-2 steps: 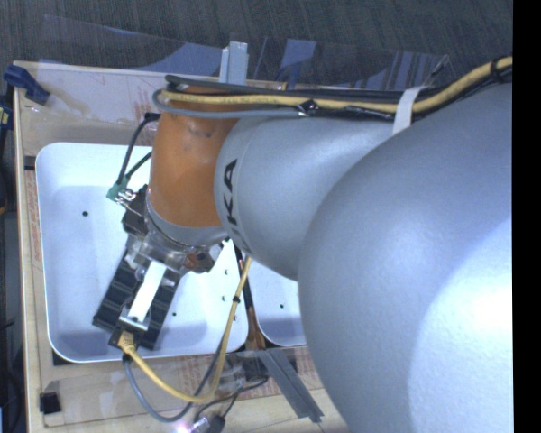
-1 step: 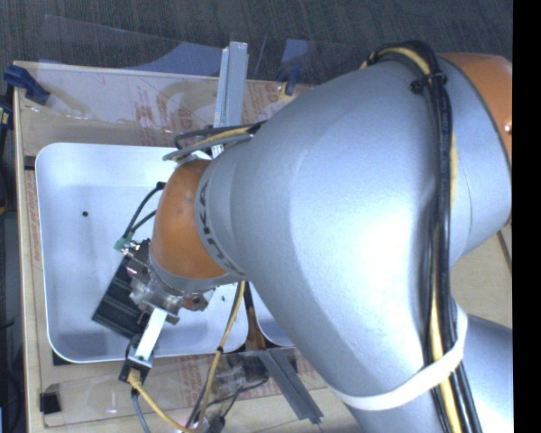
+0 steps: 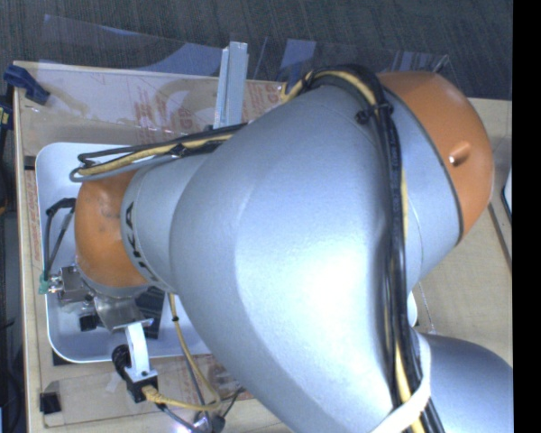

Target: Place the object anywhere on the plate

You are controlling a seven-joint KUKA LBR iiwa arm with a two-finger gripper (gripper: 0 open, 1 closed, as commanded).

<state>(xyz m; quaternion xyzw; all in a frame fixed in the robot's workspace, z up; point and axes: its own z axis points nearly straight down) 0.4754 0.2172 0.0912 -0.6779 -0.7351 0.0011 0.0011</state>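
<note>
The big grey arm (image 3: 307, 260) reaches in from the right and hides most of both bins. Its orange wrist band (image 3: 104, 233) hangs over the left white bin (image 3: 52, 165). Below the band, my gripper (image 3: 95, 312) sits low over that bin's front left corner. The wrist and the metal parts around it hide whatever lies under or between the gripper. The patch of bin floor in sight at the far left is bare white.
A wooden bench frame (image 3: 27, 242) runs along the left bin's outer side. An upright metal post (image 3: 233, 84) and a clear plastic sheet stand at the back. A blue clamp (image 3: 22, 84) sits at the back left corner.
</note>
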